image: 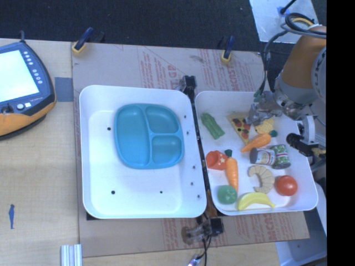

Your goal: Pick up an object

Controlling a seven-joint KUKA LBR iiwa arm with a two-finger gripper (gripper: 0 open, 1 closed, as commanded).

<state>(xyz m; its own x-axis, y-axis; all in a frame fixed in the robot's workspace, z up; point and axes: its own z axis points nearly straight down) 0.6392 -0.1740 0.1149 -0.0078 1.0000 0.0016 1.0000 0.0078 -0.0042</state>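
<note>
The right bin [219,98] holds several toy foods: a green pickle [212,125], a pizza slice [239,124], a yellow piece [266,127], two carrots [256,142] [232,172], a small can [270,158], a red pepper [216,159], a green pepper [226,193], a banana [255,201], a red tomato [285,185] and a beige pastry [260,176]. My gripper [259,114] hangs low over the bin's far part, between the pizza slice and the yellow piece, just above the upper carrot. Nothing is visibly lifted.
The left bin [94,148] holds a blue divided plate [148,135]. A tablet-like pendant [22,87] lies at the far left of the bench. Clamps [82,40] [226,49] sit on the board's far edge. The arm [302,65] covers the right bin's far right corner.
</note>
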